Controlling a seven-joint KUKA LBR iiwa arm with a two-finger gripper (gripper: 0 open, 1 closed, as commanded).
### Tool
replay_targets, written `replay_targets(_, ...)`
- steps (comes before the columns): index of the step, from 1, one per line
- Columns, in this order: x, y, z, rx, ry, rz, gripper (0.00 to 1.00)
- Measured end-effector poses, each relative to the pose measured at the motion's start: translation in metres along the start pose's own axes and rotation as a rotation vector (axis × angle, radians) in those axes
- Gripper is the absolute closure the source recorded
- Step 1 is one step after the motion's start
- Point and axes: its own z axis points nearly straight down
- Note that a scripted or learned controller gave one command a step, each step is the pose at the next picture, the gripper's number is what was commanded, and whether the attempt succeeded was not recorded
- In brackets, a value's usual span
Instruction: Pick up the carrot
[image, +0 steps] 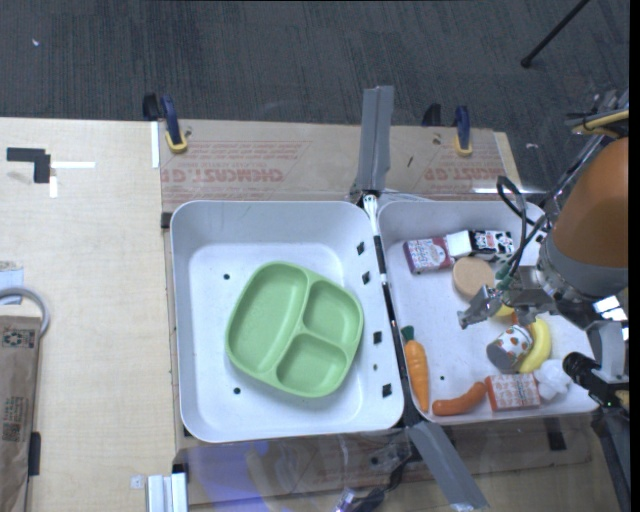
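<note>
The carrot (416, 374) is orange with a green top and lies lengthwise along the left wall of the right bin (440, 300), near the front. My gripper (480, 308) hovers over the middle of that bin, up and to the right of the carrot and apart from it. Its fingers look open, with nothing between them. The arm's orange band (598, 215) is at the right edge.
A red-orange sausage (458, 402) lies just right of the carrot's tip. Also in the right bin are a red packet (515, 392), a banana (540, 343), a tan disc (472, 275) and a pink box (428, 254). A green divided plate (295, 328) sits in the left bin (200, 300).
</note>
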Motion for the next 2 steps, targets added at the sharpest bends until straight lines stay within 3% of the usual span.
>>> replay_targets(1, 0.115, -0.018, 0.001, -0.002, -0.001, -0.123, 0.00)
replay_targets(2, 0.131, -0.018, 0.001, -0.001, -0.001, -0.477, 0.00)
